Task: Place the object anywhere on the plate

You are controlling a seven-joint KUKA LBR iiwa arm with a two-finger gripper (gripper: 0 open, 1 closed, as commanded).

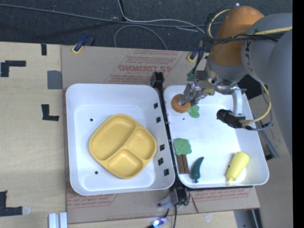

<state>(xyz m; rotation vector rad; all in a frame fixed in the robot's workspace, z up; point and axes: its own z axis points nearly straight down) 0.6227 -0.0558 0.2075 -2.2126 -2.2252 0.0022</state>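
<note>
My arm (266, 37) is grey, with an orange band (232, 34) above the wrist. Both bins are white: the left bin (76, 127) holds a plain yellow plate (122, 145) split into compartments. In the right bin (213, 137), an orange carrot piece (180, 103) with a green top (194, 111) lies at eleven o'clock, a light green leafy piece (182, 146) and a brown strip (183, 163) at eight, a dark teal pepper (196, 168) at seven, and a yellow corn cob (236, 166) at five. The table (28, 122) is pale wood with black marks.
</note>
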